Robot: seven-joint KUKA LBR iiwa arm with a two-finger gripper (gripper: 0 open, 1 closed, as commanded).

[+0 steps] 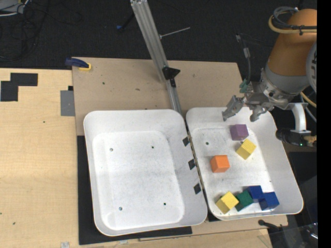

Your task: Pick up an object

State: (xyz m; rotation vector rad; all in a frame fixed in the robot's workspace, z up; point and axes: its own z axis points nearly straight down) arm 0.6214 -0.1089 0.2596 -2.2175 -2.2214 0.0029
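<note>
The right bin holds several blocks: a purple one near its far end, a yellow one just below it, an orange one toward the middle, and a cluster at the near end of a yellow block, a green block and two blue blocks. My gripper hangs above the bin's far edge, just beyond the purple block, open with nothing between its fingers.
The left bin lies beside the right one, with black clips along the shared edge. A slanted aluminium rail rises behind the bins. Wooden bench surface extends to the left and back.
</note>
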